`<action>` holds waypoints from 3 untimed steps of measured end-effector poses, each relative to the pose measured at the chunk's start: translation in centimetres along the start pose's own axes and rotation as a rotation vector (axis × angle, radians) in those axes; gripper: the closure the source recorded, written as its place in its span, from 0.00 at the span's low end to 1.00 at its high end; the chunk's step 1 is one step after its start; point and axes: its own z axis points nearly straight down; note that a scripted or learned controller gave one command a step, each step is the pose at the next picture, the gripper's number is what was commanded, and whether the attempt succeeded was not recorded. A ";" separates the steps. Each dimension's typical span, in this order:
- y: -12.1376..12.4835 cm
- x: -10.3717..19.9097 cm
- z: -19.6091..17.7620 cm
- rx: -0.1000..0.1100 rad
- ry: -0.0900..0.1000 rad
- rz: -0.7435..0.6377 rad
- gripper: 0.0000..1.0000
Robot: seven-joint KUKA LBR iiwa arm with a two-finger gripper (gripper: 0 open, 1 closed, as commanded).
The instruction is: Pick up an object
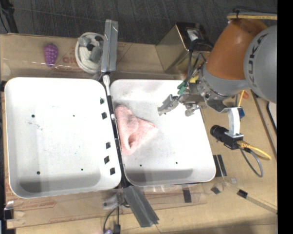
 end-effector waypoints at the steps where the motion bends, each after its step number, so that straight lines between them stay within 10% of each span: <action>1: 0.1 0.0 -0.8 0.006 0.000 -0.006 1.00; 2: 0.1 0.0 -0.8 0.006 0.000 -0.006 0.00; 3: 2.9 1.5 11.8 0.002 0.000 -0.009 0.00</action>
